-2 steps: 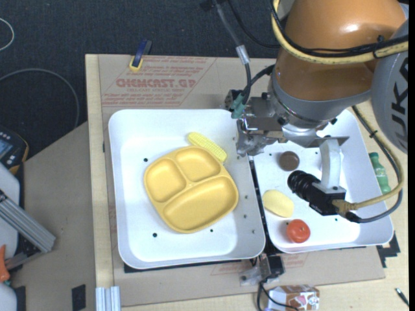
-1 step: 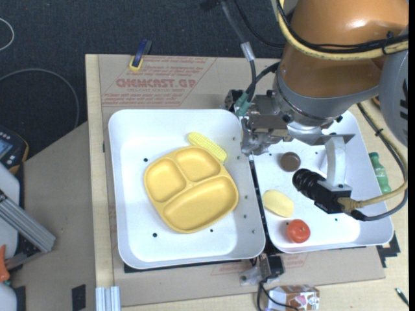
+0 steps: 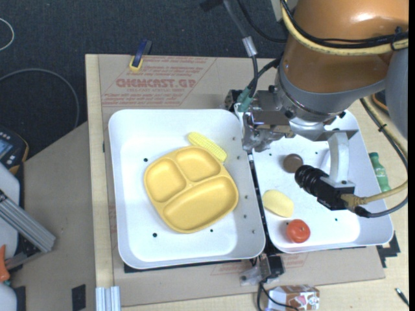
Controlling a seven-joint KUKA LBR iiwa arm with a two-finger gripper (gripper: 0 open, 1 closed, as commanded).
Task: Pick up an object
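Fingers [image 3: 254, 140] over bin divider, state can't tell; glossy yellow 3-compartment plastic tray [image 3: 190, 188], ridged corn cob [image 3: 207, 146] at rim.

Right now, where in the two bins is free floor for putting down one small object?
Left bin: bare floor left of and below the yellow divided tray. Right bin: a patch right of the tomato. Crowded around the gripper, brown disc and yellow piece.

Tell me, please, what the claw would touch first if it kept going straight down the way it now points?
Probably the raised white rim where the two bins meet: the claw hangs just over it, with the yellow plastic corn cob to its left. Depth is hard to judge from this slant.
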